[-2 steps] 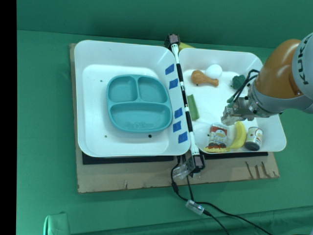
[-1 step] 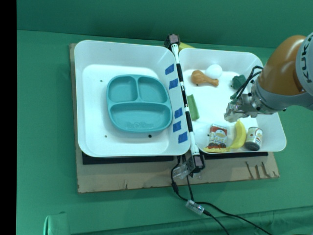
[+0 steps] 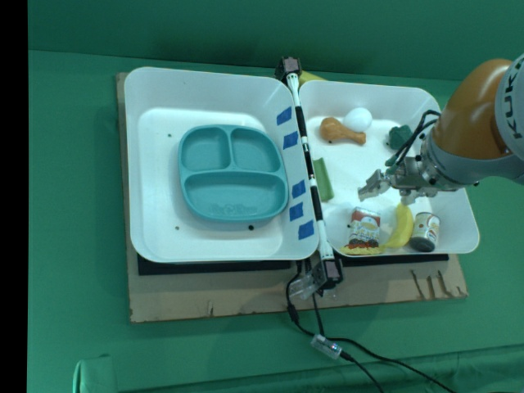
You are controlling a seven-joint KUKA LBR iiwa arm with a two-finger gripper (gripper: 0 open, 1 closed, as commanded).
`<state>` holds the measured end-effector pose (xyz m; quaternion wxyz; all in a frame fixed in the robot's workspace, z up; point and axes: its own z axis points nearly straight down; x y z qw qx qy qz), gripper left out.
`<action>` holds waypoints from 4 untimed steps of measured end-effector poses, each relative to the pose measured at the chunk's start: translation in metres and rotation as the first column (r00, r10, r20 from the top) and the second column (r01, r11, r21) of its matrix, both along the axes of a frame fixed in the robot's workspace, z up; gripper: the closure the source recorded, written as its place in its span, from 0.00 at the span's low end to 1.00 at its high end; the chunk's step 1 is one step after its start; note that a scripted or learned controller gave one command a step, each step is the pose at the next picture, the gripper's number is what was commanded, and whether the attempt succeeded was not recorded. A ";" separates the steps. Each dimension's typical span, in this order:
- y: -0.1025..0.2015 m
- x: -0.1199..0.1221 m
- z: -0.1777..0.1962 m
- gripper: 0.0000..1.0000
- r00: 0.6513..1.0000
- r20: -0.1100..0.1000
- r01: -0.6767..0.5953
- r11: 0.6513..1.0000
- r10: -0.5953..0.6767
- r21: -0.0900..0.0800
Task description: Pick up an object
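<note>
A: Where is the robot's hand (image 3: 378, 185)?

B: Over the middle of the right white plastic bin (image 3: 458, 237). Its grey fingers are spread wide, with nothing between them.

A: What lies closest to it?

B: A curved yellow banana (image 3: 402, 225) and a small printed snack packet (image 3: 364, 228), both near the bin's front edge. A small dark-lidded jar (image 3: 424, 231) stands just beside the banana, in the front right corner.

A: And farther off?

B: A brown toy drumstick (image 3: 341, 130) touches a white egg-shaped ball (image 3: 358, 119) near the back edge. A flat green stick (image 3: 322, 178) lies along the left wall. A dark green lump (image 3: 400, 135) sits by the arm; its shape is unclear.

A: The other bin?

B: The left white bin (image 3: 155, 97) holds a teal three-compartment plate (image 3: 232, 173) in its middle.
</note>
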<state>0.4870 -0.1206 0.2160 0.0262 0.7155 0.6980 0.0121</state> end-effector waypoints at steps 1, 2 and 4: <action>-0.053 0.006 -0.028 0.00 0.999 -0.033 -0.017 1.000 0.017 0.013; 0.013 -0.006 -0.028 0.00 1.000 -0.023 -0.016 1.000 0.017 0.008; 0.010 -0.003 -0.013 0.00 1.000 -0.011 -0.008 1.000 0.008 0.004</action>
